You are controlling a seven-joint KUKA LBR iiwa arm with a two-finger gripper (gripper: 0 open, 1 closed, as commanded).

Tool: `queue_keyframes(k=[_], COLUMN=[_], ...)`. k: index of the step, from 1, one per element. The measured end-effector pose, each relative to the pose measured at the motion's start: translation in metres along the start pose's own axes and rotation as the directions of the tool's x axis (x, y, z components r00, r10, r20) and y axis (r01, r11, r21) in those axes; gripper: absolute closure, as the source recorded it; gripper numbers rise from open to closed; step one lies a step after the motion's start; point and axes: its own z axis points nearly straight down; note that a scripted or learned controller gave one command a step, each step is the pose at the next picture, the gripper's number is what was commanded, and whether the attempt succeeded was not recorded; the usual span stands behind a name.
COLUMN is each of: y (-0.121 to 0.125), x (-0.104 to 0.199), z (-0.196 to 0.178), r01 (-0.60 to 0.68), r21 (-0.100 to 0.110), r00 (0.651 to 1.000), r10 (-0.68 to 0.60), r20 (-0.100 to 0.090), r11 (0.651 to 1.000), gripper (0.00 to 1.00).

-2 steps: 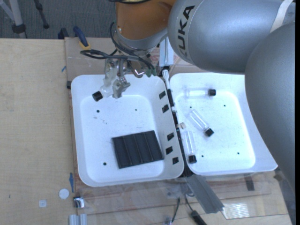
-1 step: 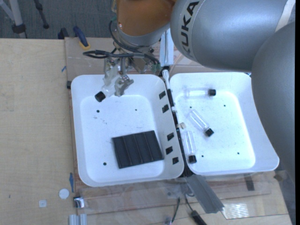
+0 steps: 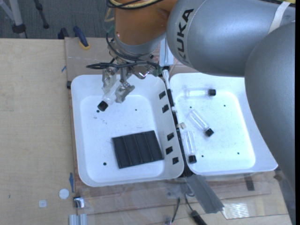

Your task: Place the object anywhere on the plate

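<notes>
A clear vial with a black cap [image 3: 103,104] hangs slanted over the back left of the left bin [image 3: 86,139], cap end lowest. My gripper [image 3: 116,91] is shut on its clear upper end, which shows between the metal fingers [image 3: 123,91]. The plate [image 3: 137,149] is a dark ridged rectangle lying flat in the front half of the same bin, well in front of and to the right of the gripper. The orange band and grey arm come in from above and from the right.
The right bin [image 3: 243,149] holds three more clear capped vials [image 3: 198,121]. Black clips [image 3: 165,108] line the ridge between the two bins. Bare wooden bench lies to the left, with small loose parts [image 3: 63,193] near its front edge.
</notes>
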Motion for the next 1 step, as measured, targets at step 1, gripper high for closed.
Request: queue_keyframes(k=[1], y=[-0.0076], x=[0.0059], z=[-0.0225], r01=[0.492], r21=[0.005], r00=[0.871], r10=[-0.492], r20=[0.006], r11=[0.871], gripper=[1.00])
